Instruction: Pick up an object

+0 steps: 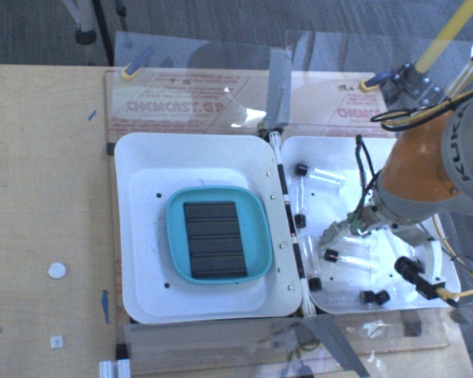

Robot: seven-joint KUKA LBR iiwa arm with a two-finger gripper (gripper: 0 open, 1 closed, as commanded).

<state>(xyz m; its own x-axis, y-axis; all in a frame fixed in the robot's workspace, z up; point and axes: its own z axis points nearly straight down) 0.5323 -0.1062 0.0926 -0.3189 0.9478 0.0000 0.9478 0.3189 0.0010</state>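
Teal tray [178,225] w/ dark ribbed block [214,239] sits centred in left bin [134,164]. Clear plastic tubes w/ black caps scattered across right bin [331,151]: one at 11 o'clock [315,175], one near centre [348,255], one at 6 o'clock [374,296]. Gripper [348,227] down over centre of right bin, just above centre tube; grip state can't tell.

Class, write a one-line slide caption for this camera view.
KUKA arm reaches into the right bin among clear tubes; a teal tray sits in the left bin.
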